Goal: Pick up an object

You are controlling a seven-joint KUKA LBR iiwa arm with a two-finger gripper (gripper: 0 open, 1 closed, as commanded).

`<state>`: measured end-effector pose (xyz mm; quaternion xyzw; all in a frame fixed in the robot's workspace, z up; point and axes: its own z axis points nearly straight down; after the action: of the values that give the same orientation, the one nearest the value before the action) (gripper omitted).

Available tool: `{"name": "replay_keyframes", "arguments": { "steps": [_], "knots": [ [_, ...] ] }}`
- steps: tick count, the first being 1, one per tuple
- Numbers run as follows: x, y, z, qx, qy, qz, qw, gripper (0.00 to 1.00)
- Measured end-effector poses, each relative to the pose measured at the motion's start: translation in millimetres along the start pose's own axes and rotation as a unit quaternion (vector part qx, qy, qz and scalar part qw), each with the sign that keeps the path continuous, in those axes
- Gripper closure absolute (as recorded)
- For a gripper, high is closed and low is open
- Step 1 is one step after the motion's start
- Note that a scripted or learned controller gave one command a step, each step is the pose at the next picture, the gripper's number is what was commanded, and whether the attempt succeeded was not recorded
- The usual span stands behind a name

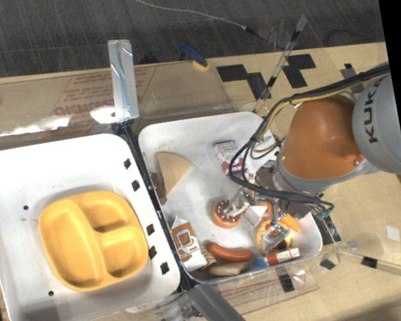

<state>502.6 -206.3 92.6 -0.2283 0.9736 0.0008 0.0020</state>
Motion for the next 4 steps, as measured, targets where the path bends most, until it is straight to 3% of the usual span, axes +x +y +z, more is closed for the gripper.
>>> {"name": "replay_keyframes", "arguments": {
  "steps": [1, 2, 3, 4],
  "knots": [
    [-4.6, -0.3, -12.7, 0.003, -0.005, -0.003, 1.0, 1.0],
    [-31.9, 36.5, -112.1, 0.003, -0.002, 0.078, 0.997, 1.0],
    [-42.6, 52.6, -161.3, 0.002, 0.0, 0.195, 0.9808, 1.0],
    [-129.6, 13.0, -69.0, -0.002, 0.005, 0.127, 0.9919, 1.0]
  ]
}}
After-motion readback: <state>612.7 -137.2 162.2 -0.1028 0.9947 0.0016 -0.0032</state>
